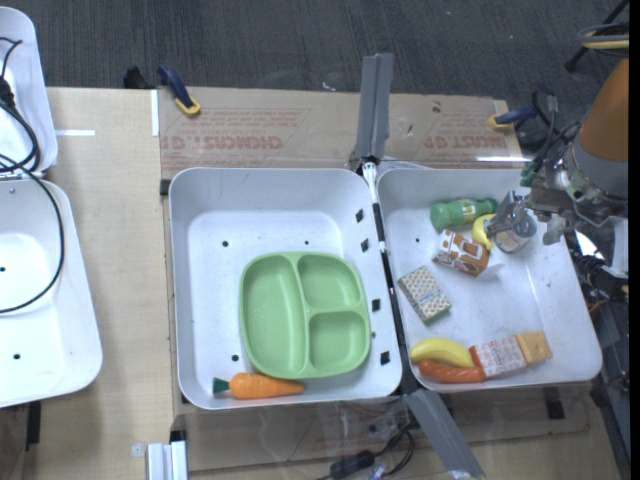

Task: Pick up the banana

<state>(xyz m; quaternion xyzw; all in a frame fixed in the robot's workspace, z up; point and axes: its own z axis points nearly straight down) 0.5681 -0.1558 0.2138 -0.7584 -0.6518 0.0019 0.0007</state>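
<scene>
- You see the gripper [512, 230] low in the right bin [560, 358], near that bin's far right corner.
- You cannot tell how its fingers stand; the metal parts blur together there.
- A yellow piece [481, 231] sits just left of the fingers, touching or nearly so; you cannot tell what it is.
- The banana [441, 350] lies well apart from the fingers, toward the bin's near wall, resting against a red pepper-like item [450, 372].
- A green bottle [462, 212] lies just left of the fingers, a brown-and-white carton [461, 253] just below it.
- A patterned box [424, 294] sits between carton and banana.
- The left bin [200, 268] holds a green divided plate [303, 314] and a carrot [264, 387].
</scene>
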